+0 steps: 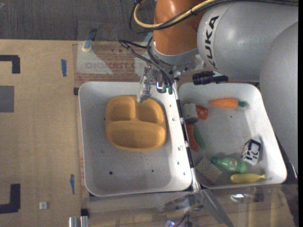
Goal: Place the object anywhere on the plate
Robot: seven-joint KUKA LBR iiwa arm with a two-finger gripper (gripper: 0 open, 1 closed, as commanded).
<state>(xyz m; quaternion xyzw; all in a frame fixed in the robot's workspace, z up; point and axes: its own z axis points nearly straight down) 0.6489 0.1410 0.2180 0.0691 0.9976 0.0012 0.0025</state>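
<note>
A yellow-orange plate [135, 123] with three compartments lies in the left bin [94, 164], toward its far side. My gripper [145, 92] hangs over the plate's far edge, just above the ridge between the two small compartments. I see no object on the plate or at the gripper's tip. The loose objects all lie in the right bin [272, 141].
The right bin holds a carrot [226, 103], a red and white item [195, 111], a red and green pepper [193, 138], a green bottle [230, 163], a yellow banana [247, 178], a grey block [208, 170] and a black and white box [252, 151]. The arm's bulk [246, 37] overhangs the bins' far side.
</note>
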